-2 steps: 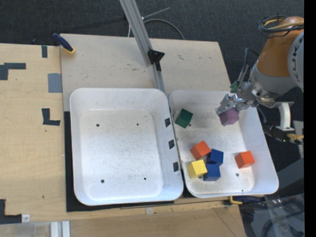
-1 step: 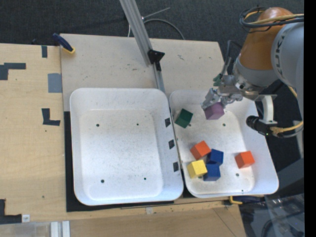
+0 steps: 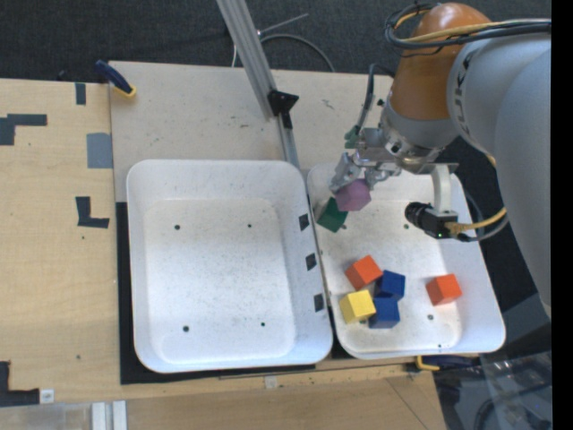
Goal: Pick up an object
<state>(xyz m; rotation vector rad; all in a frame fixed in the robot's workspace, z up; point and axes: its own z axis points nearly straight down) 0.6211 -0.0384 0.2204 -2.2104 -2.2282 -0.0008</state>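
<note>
1. We see the gripper (image 3: pixel 358 179) over the right bin (image 3: pixel 474 325), at its eleven o'clock corner.
2. Its jaws clench a purple block (image 3: pixel 354 195) — a green block (image 3: pixel 331 215) sits just below.
3. We judge the lift underway — next, rise steadily.

Purple block (image 3: pixel 354 195) in gripper (image 3: pixel 351 184)

Two bins are set side by side, the left bin (image 3: pixel 215 267) at nine o'clock of the right bin (image 3: pixel 474 325). In the right bin, a cluster of four cubes (image 3: pixel 373 292) is placed toward six o'clock, with a lone cube (image 3: pixel 443 288) at its three o'clock. Two blocks (image 3: pixel 344 204) are found toward eleven o'clock.
</note>
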